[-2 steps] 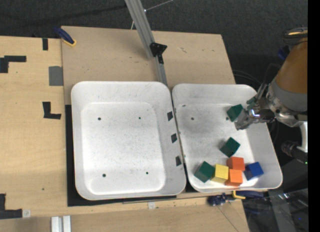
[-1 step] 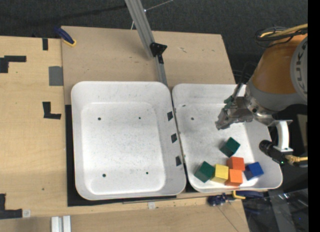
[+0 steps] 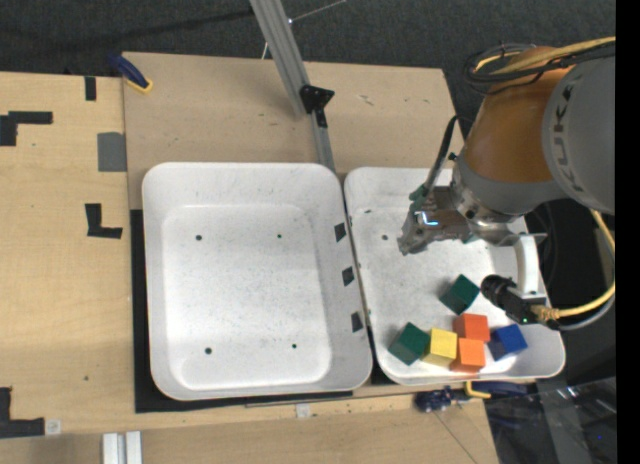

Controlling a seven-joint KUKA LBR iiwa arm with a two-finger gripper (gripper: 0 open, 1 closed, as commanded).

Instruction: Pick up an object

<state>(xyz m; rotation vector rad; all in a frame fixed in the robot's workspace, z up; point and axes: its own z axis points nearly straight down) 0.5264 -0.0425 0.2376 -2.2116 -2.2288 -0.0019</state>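
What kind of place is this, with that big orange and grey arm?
Most likely a robotics lab or test bench. A machine arm with a claw reaches over two shallow white bins on a wooden bench, and small colored blocks for practice grabbing lie in the right bin.

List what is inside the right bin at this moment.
Inside the right bin: two green blocks, a yellow block, two orange blocks and a blue block. The hand and arm cover part of the bin floor behind them.
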